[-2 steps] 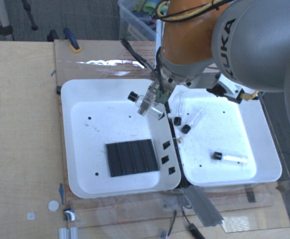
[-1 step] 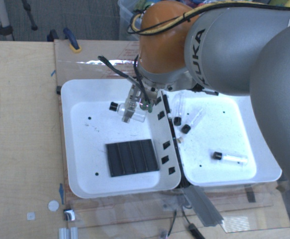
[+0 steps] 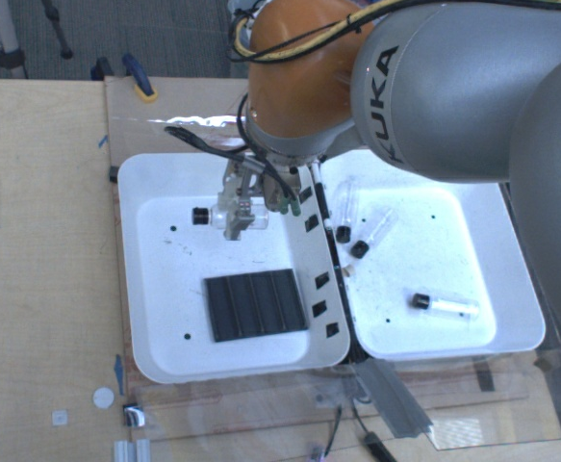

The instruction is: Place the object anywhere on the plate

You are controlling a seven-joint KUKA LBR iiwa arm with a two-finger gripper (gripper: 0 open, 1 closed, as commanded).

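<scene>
The pincer (image 3: 240,212) hangs left of centre frame, over the left bin (image 3: 155,349), its tips clamped on a small clear tube with a black cap (image 3: 203,217). The tube looks light, stiff and slippery, best held across its middle. The dark ribbed plate (image 3: 257,303) lies just below, lower centre. More tubes (image 3: 444,304) sit in the right bin (image 3: 511,340).

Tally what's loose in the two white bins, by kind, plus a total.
Clear plastic tubes with black caps, right bin: 3
Small black caps, loose, left bin: 1
Dark grey ribbed rectangular plates, left bin: 1
Total: 5
The gripper hovers over the left bin near the cap.
</scene>
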